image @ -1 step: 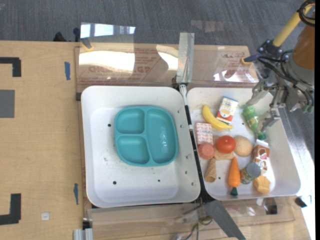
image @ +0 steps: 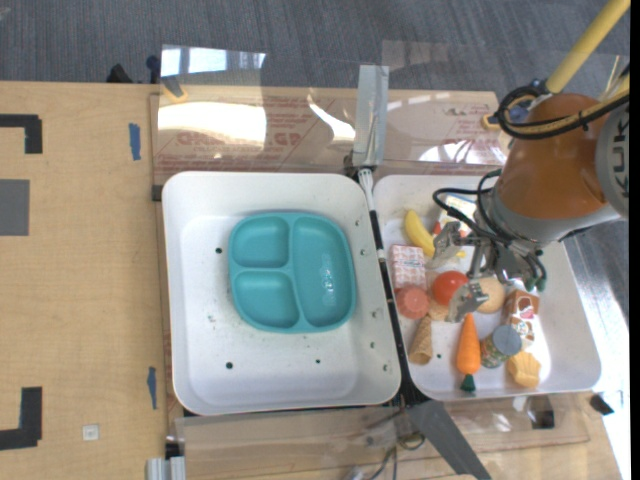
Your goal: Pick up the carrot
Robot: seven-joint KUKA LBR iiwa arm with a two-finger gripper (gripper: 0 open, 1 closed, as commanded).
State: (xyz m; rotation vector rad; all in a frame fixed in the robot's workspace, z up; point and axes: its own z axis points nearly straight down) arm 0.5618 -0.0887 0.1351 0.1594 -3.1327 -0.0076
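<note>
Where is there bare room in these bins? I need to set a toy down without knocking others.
The left bin has bare floor all around the teal divided plate, widest along its front edge. The right bin is crowded: banana, tomato, carrot and gripper cluster centrally; bare strips remain along its right wall.

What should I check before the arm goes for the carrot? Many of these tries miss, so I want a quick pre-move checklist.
1. Carrot located: ok, it lies in the right bin, green end toward the bin's near wall.
2. Gripper position: not ok, it hangs up-view of the carrot, over the tomato and its neighbours.
3. Gripper free of any item: cannot tell.
4. Room around the carrot: not ok, the ice cream cone and a small bottle lie close on either side.
5. Carrot unobstructed from above: ok.
</note>
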